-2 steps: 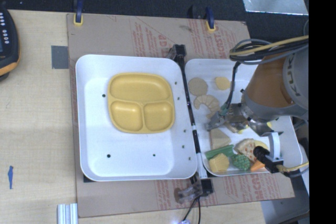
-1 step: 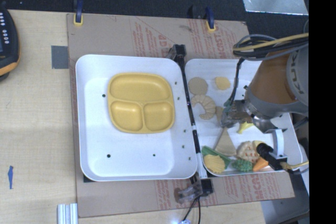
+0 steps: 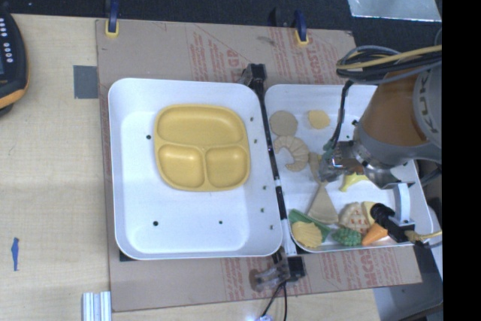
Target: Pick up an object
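Object for this pick isn't looking settled yet, lol. The pincer [image 3: 331, 162] is hanging low over the middle of the right-hand shallow white plastic bin [image 3: 297, 95]. I honestly can't tell how wide it's open, because the grey arm with the orange band [image 3: 391, 120] is blocking most of it. I'm not seeing anything being carried either.

Just beside the pincer on the left, a tan crescent-shaped toy pastry [image 3: 294, 150] is lying flat. On the other side, a small yellow curved plastic piece [image 3: 353, 180] is peeking out from under the wrist. My guess is one of those two is getting targeted, but I can't say which.

A bit further out, a beige wedge-shaped toy slice [image 3: 323, 203] is lying near the bin's front. Past that, a green leafy toy vegetable [image 3: 347, 237] and an orange toy carrot [image 3: 373, 234] are crowding the front edge. Toward the back, a flat round tan disc [image 3: 283, 122] and a smaller pale yellow disc [image 3: 318, 118] are sitting apart from everything.

The left-hand white bin [image 3: 135, 162] is just holding a yellow three-compartment plastic plate [image 3: 201, 146], well away from the action.

Progress-wise, the approach is looking about done, while the grab and the lift are both waiting to happen.
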Robot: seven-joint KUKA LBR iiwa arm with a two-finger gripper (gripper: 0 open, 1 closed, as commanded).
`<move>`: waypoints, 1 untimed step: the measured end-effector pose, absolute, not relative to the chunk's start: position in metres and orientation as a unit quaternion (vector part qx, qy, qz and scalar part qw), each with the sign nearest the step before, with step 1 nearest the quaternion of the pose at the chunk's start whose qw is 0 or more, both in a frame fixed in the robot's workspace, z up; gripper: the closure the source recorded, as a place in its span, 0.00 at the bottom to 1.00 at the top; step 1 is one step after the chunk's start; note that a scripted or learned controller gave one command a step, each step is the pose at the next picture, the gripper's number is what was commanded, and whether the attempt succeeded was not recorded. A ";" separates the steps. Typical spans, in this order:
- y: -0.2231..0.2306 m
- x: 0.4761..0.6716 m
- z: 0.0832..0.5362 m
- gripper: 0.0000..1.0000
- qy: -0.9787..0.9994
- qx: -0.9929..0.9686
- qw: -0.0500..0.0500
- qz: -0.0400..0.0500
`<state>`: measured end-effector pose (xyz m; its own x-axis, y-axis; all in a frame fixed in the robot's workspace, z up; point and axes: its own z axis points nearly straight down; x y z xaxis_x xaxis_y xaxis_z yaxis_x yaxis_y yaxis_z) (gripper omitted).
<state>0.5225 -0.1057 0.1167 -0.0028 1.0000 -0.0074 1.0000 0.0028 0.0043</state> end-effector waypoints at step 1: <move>-0.106 0.523 0.116 0.00 0.709 0.706 0.005 -0.001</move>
<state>0.5226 -0.1056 0.1165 -0.0040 1.0000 -0.0081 1.0000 0.0040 0.0046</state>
